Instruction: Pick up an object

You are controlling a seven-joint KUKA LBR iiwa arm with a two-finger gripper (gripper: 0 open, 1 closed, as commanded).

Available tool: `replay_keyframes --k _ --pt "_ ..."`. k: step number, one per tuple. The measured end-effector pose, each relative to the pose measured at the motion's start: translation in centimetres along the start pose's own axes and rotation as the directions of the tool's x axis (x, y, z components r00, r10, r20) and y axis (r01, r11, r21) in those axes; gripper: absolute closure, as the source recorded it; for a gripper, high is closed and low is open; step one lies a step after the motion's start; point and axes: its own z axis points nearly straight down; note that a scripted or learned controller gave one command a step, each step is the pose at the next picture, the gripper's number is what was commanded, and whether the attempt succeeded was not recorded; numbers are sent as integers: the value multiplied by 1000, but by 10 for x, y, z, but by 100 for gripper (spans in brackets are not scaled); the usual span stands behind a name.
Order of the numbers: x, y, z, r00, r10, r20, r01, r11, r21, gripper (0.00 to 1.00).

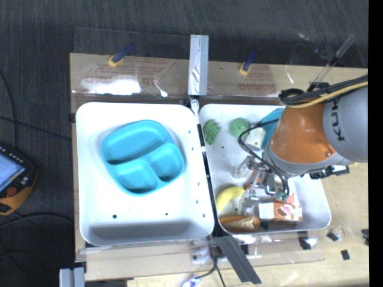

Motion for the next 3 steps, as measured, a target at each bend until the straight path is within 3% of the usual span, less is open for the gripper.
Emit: replay_keyframes --k 1,2,3 --pt "-4 -2 0 984 -176 4 176 984 3 0" --pt "-6 -2 -11 984 -177 6 177 984 5 100" --pt "-6 -2 -11 984 -177 6 177 984 5 0"
